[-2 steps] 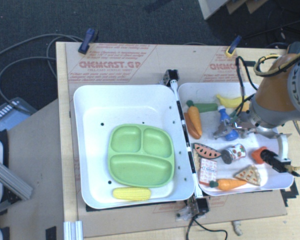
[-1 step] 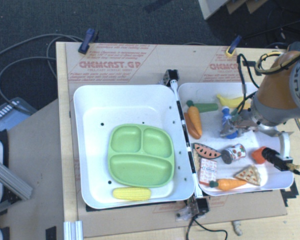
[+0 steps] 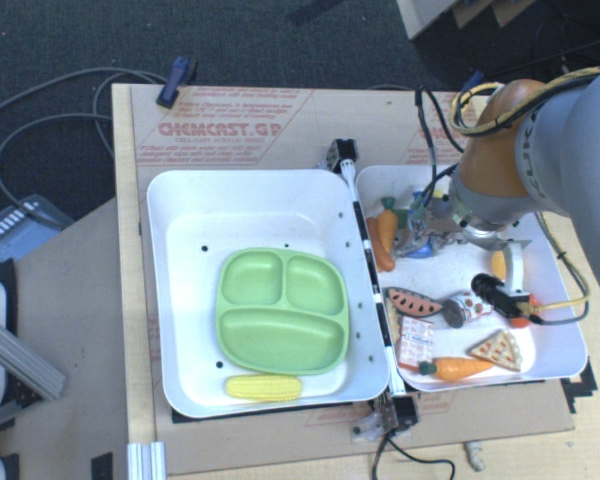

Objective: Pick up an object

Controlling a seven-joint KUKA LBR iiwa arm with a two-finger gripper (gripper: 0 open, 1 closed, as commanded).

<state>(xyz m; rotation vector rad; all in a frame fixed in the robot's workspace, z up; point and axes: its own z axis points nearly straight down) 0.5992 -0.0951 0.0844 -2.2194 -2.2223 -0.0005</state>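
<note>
My gripper (image 3: 418, 234) is down in the back left part of the right bin (image 3: 570, 343), with the grey arm and its orange band coming in from the right. Just left of it, an orange sausage-shaped toy (image 3: 383, 240) lies against the bin's left wall. A small bluish piece (image 3: 422, 250) sits right beneath the gripper; whether it is held is hidden. In front lie a dark red slice (image 3: 412, 301), a small grey and red toy (image 3: 455, 312), a red and white packet (image 3: 415, 340), an orange carrot (image 3: 456, 368) and a pizza slice (image 3: 498, 350).
The left bin (image 3: 180, 218) holds a green divided plate (image 3: 282, 310) and a yellow corn cob (image 3: 264, 388) at its front. A yellow piece (image 3: 498, 265) lies right of the gripper. The bins' shared wall (image 3: 365, 258) runs close to the gripper's left.
</note>
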